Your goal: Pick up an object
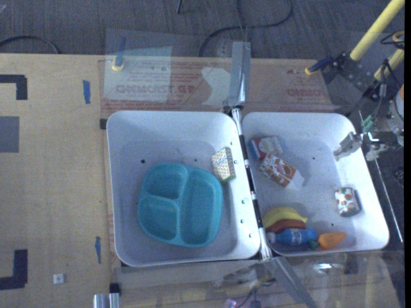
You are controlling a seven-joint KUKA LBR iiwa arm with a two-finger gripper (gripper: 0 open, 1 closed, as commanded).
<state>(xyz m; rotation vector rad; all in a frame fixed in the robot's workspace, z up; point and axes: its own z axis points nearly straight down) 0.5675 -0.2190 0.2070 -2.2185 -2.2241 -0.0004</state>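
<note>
Along the right bin's [308, 124] near edge lie a blue plastic bottle [293, 238], an orange carrot-shaped toy [332, 239] and a yellow banana [284, 217], farther back a red-and-white carton [279, 171], while the gripper [349, 145] hovers over its far right corner, jaw state unclear.

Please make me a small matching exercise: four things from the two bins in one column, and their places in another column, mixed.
1. teal divided plate
2. small patterned box
3. banana
4. small can

a. right bin, near its right wall
b. left bin, beside the dividing wall
c. left bin, middle
d. right bin, just above the blue bottle

Pairs: 1-c, 2-b, 3-d, 4-a
</note>
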